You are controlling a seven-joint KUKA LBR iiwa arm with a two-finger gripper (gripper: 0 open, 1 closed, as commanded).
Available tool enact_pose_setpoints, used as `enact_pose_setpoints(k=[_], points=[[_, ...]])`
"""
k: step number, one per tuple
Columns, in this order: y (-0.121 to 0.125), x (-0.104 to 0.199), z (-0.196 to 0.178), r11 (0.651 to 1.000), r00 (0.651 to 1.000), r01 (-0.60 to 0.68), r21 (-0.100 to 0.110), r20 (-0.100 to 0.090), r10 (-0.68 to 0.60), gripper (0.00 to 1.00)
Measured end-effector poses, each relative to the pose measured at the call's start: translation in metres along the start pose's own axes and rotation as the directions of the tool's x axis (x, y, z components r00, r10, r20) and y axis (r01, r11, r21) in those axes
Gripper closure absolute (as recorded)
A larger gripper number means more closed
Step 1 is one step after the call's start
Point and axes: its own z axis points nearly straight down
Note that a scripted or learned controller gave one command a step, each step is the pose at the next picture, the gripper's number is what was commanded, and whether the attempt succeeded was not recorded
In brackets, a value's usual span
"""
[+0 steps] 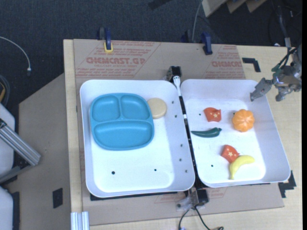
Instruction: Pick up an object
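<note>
The right bin (268, 143) holds several toy foods. An orange (243, 120) sits near its middle right, with a red strawberry-like piece (212, 114) to its left. A dark green pepper (206, 132) lies below them. Toward the front are another red piece (230, 153) and a yellow banana (241, 164), touching each other. My gripper (268, 94) hovers over the bin's far right corner, above and to the right of the orange. It is open, its two fingers spread with nothing between them.
The left bin (139, 171) carries a blue divided plate (122, 120) with a beige round disc (157, 108) against its right rim. A black ridge (184, 123) separates the two bins. Blue clamps (206, 43) stand at the board's far edge.
</note>
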Motion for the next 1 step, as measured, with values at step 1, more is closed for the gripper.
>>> enact_pose_setpoints(k=[1], points=[[0.0029, 0.0008, -0.0082, 1.0, 1.0, 0.004, -0.014, 0.004, -0.004, 0.0]])
